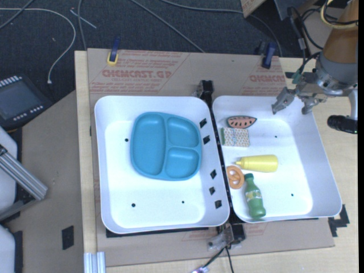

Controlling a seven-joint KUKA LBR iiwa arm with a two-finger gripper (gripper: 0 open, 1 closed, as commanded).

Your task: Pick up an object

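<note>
Gripper [293, 103] spread apart, holding nothing, above right bin's [307, 152] far corner; watermelon slice [241, 121] nearest, lying leftward, long axis across bin.

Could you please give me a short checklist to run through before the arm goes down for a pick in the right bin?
1. Gripper open and holding nothing: ok, its fingers are spread with nothing between them.
2. Gripper over the right bin: ok, above its far right corner.
3. Gripper above a target: not ok, every item lies toward the bin's left side.
4. Items apart enough to grasp: not ok for the pretzel and green bottle, which lie close together; ok for the yellow bottle and watermelon slice.
5. Height above the bin floor: cannot tell.
</note>
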